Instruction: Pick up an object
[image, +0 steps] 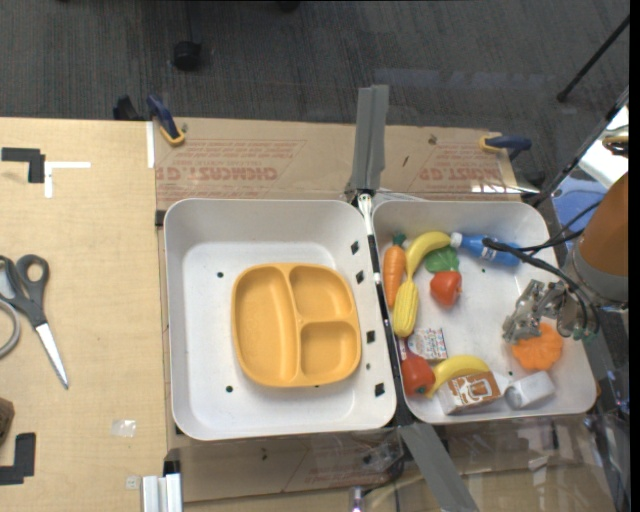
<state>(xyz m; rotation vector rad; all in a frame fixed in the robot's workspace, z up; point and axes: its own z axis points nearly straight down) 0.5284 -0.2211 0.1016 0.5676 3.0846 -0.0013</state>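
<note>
The right bin (500, 212) holds several toy foods. My gripper (524, 318) hangs low at the bin's right side, directly above and touching or nearly touching an orange fruit (541, 352). Just below the fruit lie a grey can (530, 390) and a brown carton (472, 392). To the left are a carrot (394, 270), a corn cob (406, 305), two bananas (425, 248) (460, 369), a red pepper (446, 288) with a green piece (442, 262) above it, and another red piece (415, 375). A blue bottle (492, 250) lies near the far wall.
The left bin (190, 300) carries a yellow divided plate (297, 325). Scissors (38, 315) lie on the wooden bench at far left. Cables run from the arm (610, 250) over the right bin's far right corner. Cardboard (260, 165) lies behind both bins.
</note>
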